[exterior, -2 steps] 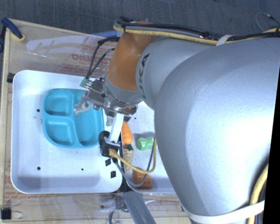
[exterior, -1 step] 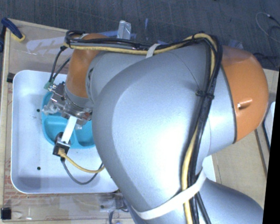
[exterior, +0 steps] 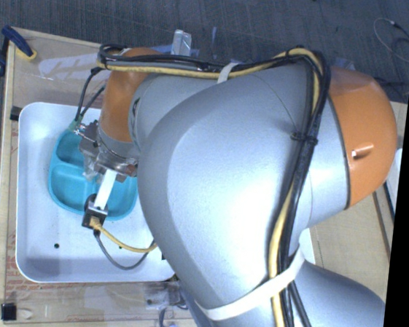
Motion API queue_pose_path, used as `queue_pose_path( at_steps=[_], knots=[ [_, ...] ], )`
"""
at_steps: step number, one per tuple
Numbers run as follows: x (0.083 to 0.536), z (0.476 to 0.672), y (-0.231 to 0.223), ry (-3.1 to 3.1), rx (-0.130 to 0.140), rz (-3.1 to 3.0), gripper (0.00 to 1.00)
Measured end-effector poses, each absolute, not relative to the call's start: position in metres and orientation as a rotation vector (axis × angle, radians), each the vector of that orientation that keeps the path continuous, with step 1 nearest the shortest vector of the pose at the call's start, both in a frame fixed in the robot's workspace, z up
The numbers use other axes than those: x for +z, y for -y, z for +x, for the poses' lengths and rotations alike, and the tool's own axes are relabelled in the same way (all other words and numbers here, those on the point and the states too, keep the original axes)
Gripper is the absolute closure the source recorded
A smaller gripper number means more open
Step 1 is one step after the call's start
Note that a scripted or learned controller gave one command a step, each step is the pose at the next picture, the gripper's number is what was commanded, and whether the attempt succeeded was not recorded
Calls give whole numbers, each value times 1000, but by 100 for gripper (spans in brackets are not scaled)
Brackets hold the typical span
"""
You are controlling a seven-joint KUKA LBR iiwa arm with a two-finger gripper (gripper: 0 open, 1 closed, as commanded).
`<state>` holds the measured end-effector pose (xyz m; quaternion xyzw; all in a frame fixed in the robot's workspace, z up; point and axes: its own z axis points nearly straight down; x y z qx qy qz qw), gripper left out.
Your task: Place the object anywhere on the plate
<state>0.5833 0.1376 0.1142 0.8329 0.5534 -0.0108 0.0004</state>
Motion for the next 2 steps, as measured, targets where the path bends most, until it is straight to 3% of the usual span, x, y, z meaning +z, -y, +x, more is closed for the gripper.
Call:
queue_pose_path(
  at_steps=[1, 2],
  knots=[
    [116, 584, -141, -1744, -24, 2614, 0],
    [256, 627, -179, -1828, -13, 2557, 0]
  ],
)
